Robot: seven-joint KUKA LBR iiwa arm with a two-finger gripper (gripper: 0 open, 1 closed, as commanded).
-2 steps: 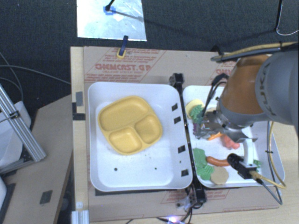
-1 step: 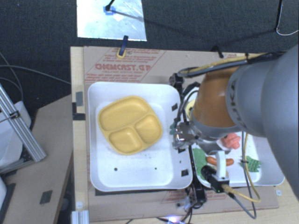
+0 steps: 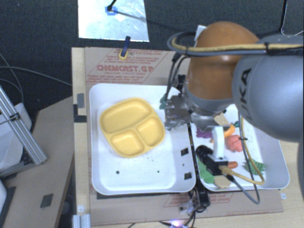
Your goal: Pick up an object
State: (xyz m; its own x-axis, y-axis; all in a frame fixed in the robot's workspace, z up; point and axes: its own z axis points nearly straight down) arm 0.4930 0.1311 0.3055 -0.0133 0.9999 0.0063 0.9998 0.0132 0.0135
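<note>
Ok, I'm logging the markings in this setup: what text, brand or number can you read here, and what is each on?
"CHEMCAST GP": red print on the brown sheet behind the left bin.
A smaller red line under it: too blurred to read.
"K": large dark letter on the grey arm, the rest cut off by the curve.
Faint red print on the sheet's front edge: unreadable.

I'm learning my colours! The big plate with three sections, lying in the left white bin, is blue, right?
Nearly. The camera view shows the plate with three sections lying in the left white bin, just as you said, but it is yellow, not blue.
</note>
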